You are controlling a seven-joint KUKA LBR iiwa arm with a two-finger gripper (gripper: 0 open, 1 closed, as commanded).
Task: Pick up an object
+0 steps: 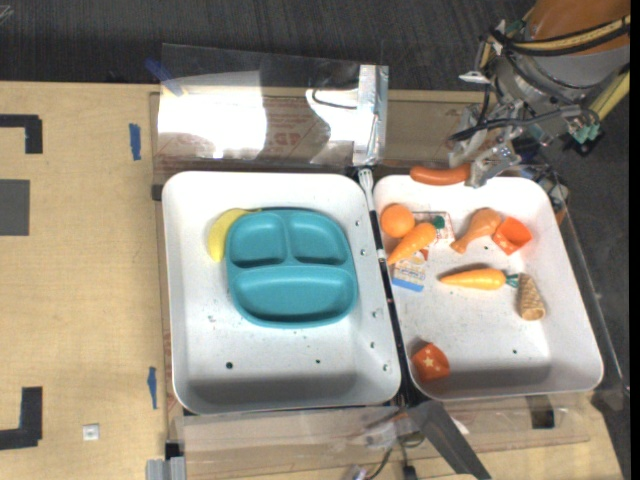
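Nothing had been lifted, as far as I could judge: every piece lay flat in a bin, so the whole pick was left to do.

The surface (70, 268) was pale brown board with black corner marks. I took the right bin (560, 353) as my landmark, a shallow white plastic tray with rounded corners and a speckled floor. To its left, touching it, sat the left bin (190, 268), which held a smooth teal plate (290, 266) with three compartments; a yellow piece (219, 230) peeped out from under the plate's left edge.

The arm (575, 28), grey metal under an orange band, hung over the right bin's far right corner amid loose cables. The gripper (497, 160) hovered at the bin's far rim, and I could not tell how its jaws stood.

Inside the right bin lay glossy plastic toy food:
- a tapered carrot (472, 279) near the middle;
- a second carrot (414, 241) toward its left wall;
- a round orange (397, 218) at the far left;
- a knobbly tan cob (529, 297) toward its right wall;
- a red tomato (431, 361) near its front left corner.

A smooth sausage (438, 176) rested on the far rim, just beside the gripper and perhaps the likeliest target.
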